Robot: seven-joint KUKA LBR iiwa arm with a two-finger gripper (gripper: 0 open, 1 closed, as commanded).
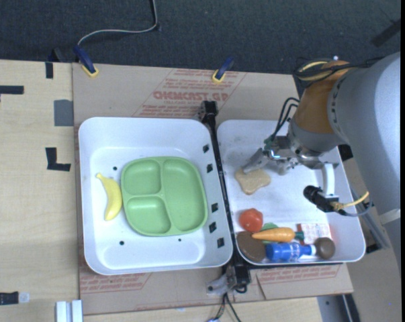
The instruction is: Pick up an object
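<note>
arm (373,113) cut off at right edge, brown items (250,247) half-hidden under carrot (274,234)

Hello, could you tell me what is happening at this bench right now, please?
A grey KUKA arm reaches into the right bin, its pincer low just above a tan slice of toy bread. Nothing is visibly held. Nearer the front of that bin lie a red tomato, a carrot, a blue bottle and other small items. The left bin holds a green divided plate with a banana beside it.
</note>
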